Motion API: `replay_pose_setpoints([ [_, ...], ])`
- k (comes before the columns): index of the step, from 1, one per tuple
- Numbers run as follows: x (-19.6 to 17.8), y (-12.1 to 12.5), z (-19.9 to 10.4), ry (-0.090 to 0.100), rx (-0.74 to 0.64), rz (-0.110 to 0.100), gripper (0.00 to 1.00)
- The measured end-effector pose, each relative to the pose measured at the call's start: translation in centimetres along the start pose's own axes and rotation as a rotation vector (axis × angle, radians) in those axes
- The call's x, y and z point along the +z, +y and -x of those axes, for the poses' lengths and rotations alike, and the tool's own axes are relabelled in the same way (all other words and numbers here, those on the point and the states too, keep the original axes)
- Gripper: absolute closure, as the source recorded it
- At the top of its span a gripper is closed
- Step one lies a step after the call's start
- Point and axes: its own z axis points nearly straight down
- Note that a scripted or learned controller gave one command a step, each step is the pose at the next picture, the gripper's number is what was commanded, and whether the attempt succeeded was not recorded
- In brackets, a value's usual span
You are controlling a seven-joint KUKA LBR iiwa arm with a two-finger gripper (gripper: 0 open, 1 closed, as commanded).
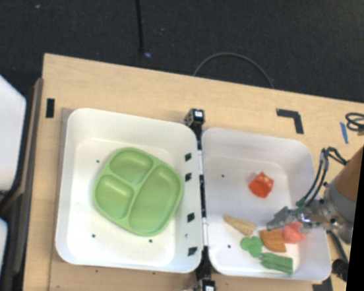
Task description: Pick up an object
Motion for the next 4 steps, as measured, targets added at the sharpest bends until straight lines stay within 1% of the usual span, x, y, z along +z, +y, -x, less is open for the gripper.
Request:
replay_pose_setpoints([
  [1, 1.6, 0.7, 0.3, -0.01, -0.003, 0.028, 0.0],
  [2, 0.6, 0.9, 0.5, -0.016, 0.001, 0.034, 1.0],
  [3, -5.8, 1.1, 0.3, -0.003, -0.004, 0.012, 1.0],
  [4, -8.9, 1.3, 0.5, -0.002, -0.005, 0.009, 1.0],
])
